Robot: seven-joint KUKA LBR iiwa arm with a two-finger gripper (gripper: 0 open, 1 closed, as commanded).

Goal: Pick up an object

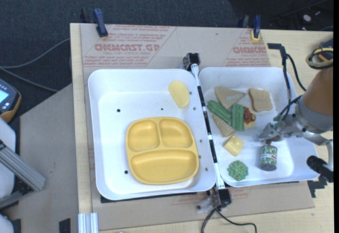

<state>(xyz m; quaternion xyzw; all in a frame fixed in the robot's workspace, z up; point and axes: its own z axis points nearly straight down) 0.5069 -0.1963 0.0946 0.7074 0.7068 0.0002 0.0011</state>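
Gripper (270, 135) low in the right bin (212, 75), just above the small can (268, 157); fingers too blurred to tell whether apart or together, nothing seen between them. Best dropped straight over the can, closed square on its sides, lifted without tilting. Near at hand: yellow cheese cube (233, 145), green ball (238, 170), green pods (226, 113), bread pieces (260, 99). Well apart in the left bin (103, 136): yellow divided plate (161, 150), yellow oval piece (179, 93). Bin wall close beside the can, little room for error
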